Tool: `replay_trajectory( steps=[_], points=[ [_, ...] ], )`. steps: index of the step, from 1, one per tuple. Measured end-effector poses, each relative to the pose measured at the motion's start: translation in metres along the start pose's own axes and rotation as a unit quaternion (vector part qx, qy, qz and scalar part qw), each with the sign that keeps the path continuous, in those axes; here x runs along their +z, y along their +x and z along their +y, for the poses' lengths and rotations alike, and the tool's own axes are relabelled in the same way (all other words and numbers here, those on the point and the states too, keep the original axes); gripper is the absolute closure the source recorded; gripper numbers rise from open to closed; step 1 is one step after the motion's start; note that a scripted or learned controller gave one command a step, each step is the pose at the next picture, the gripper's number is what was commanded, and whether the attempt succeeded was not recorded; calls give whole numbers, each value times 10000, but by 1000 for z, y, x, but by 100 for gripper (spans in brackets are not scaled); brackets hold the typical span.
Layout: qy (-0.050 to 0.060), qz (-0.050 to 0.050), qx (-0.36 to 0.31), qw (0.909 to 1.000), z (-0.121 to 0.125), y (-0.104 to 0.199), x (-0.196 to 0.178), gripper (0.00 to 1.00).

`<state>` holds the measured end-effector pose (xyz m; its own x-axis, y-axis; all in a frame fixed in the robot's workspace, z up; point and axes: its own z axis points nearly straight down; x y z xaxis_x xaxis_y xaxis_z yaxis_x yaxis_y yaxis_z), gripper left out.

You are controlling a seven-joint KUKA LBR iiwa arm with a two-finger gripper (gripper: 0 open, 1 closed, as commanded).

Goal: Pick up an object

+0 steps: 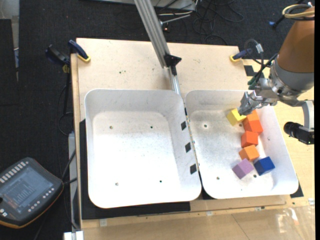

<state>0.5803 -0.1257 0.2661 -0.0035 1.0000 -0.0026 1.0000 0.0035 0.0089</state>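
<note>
Several small blocks lie along the right side of the right bin [215, 184]: a yellow block [234, 117], an orange block [253, 124], a second orange block [249, 139], a third orange block [249, 152], a purple block [243, 169] and a blue block [264, 165]. My gripper [247, 105] hangs over the bin's back right part, just above the yellow block and the top orange block. Its tips are close to both blocks; nothing shows between them.
The left bin [100, 149] lies beside the right one. A slanted metal pole [152, 26] crosses the board toward the bins' divider. Clamps [79, 51] sit at the board's back corners. A teach pendant [25, 189] rests at lower left.
</note>
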Motion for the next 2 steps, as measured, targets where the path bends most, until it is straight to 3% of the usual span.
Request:
replay_trajectory(
  steps=[2],
  points=[
    [49, 24, -22, 10000, -4, 109, 12, 100]
  ],
)
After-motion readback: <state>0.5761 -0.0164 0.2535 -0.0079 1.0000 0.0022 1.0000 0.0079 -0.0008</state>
